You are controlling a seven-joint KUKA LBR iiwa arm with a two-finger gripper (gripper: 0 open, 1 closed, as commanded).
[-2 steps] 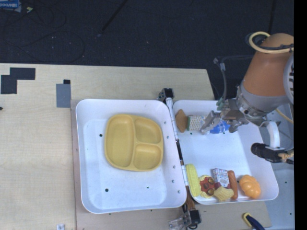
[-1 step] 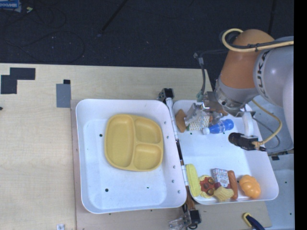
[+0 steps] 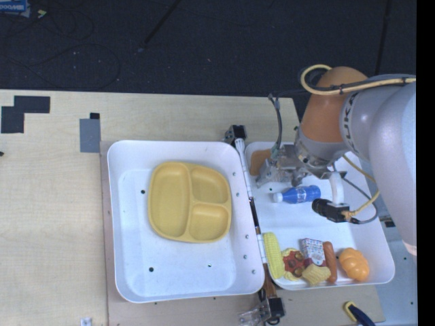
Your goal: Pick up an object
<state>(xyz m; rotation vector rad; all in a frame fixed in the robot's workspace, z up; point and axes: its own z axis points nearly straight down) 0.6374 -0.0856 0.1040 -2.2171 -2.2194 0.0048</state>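
I see arm (image 3: pixel 380 148) looming nearest, over right bin (image 3: pixel 380 277). Left bin (image 3: pixel 129 277) carries yellow divided plate (image 3: pixel 189 201). Gripper (image 3: pixel 285 168) low at right bin's far left corner, grip state unclear. Blue bottle (image 3: pixel 298 195) just beside it; toy food (image 3: pixel 312 260) along near edge.

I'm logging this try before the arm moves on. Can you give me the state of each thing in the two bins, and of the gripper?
Yellow tray: flat, right way up, in the left bin, its compartments bare.
Blue bottle: lying on its side in the right bin, cap to the left.
Corn: lying along the right bin's near-left edge.
Sausage: lying flat beside the toy food pile.
Orange fruit: resting in the near-right corner.
Gripper: low over the right bin's far end, nothing seen held.
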